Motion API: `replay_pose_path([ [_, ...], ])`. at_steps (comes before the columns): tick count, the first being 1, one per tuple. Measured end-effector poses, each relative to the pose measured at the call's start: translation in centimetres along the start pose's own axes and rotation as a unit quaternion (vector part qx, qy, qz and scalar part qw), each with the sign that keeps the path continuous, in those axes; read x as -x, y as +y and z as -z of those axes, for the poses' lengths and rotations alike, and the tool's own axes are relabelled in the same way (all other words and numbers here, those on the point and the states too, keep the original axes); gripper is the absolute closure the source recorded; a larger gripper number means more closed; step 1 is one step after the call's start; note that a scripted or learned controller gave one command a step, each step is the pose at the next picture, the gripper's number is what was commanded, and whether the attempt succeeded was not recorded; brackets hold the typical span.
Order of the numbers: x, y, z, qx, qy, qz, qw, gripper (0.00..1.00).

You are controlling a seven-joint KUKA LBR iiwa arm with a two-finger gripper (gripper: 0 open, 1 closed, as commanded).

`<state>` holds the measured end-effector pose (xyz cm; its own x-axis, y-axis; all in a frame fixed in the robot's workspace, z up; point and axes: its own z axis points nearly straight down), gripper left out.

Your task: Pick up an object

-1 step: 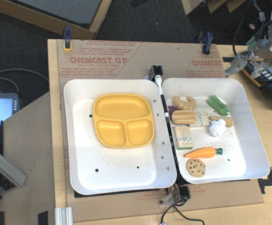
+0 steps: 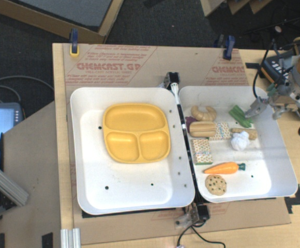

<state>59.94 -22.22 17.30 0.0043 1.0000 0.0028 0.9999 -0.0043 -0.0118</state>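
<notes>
Claw [image 2: 263,106] at right bin [image 2: 279,154] far rim — grip state unreadable; cardboard-topped bench [image 2: 139,68], dark carpet [image 2: 20,45].

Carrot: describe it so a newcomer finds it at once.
Take the right-hand white bin, the one full of toy food. Along its near side lies the carrot, just above a round chocolate-chip cookie. It is the only orange item, tapered, with a green stub.

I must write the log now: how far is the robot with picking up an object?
Nothing looks picked up yet. The carrot, cookie and hot dog lie in the right bin, and the yellow tray in the left one. In hand: the claw is over the right bin's far edge, near a green piece. Grasping and lifting remain.
</notes>
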Motion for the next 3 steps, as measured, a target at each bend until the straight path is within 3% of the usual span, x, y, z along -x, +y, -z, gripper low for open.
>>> replay_pose_path([
  [1, -1.1, 6.5, -9.1, 0.001, 0.007, 0.004, 1.0000, 0.00],
  [2, -0.7, 4.8, -8.7, 0.006, 0.002, 0.004, 1.0000, 0.00],
  [3, -0.5, 4.8, -7.6, 0.007, -0.001, 0.004, 1.0000, 1.00],
])
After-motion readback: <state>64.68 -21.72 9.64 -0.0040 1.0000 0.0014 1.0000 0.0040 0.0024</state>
